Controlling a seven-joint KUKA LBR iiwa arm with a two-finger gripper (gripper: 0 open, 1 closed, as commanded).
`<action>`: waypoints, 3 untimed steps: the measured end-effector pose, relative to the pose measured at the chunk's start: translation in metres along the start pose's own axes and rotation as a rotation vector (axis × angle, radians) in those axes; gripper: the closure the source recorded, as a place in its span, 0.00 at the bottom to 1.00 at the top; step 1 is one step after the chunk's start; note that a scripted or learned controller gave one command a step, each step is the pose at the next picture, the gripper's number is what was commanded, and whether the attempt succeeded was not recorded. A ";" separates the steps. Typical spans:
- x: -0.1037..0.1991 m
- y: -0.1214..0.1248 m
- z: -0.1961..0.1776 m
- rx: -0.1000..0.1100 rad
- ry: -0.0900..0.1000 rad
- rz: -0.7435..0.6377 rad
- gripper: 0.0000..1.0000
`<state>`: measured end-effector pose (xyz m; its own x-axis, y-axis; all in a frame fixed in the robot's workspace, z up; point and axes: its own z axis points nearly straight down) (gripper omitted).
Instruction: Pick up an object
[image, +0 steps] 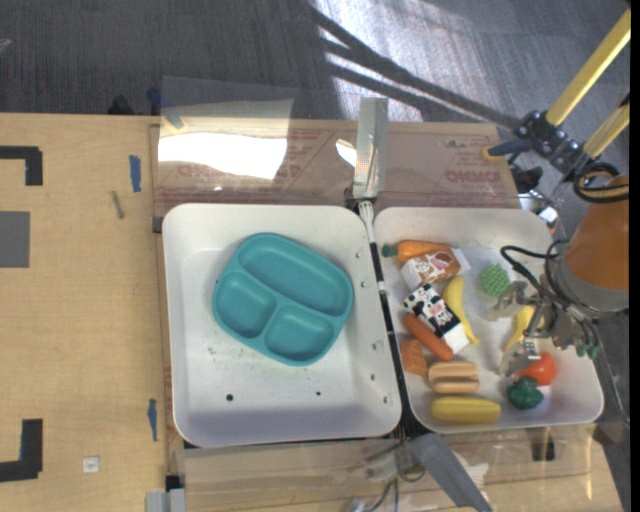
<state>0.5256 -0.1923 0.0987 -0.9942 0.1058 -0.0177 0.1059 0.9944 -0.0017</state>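
The gripper (527, 345) hangs low over the right bin (580, 408), at about 3 o'clock in the camera view. Its state cannot be told; cables and bracketry mask it. Just beside it lie a yellow piece (521, 325), a red tomato (541, 369) and a green broccoli (524, 394); a green ball (493, 279) sits at 11 o'clock from it.

Risk, as a judgement: the items are crowded, so a descent may strike two at once, push one against the bin wall, or close on nothing.

The left bin (190, 400) holds a teal divided plate (283, 298). Both bins rest on a brown table (70, 300).
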 end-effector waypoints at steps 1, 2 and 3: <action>-0.042 0.087 -0.014 -0.006 0.015 -0.046 0.00; -0.099 0.030 -0.072 -0.002 0.007 -0.216 0.00; -0.088 0.005 0.012 -0.004 0.008 -0.379 0.00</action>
<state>0.6134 -0.1967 0.0879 -0.9630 -0.2695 -0.0093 -0.2695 0.9630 -0.0025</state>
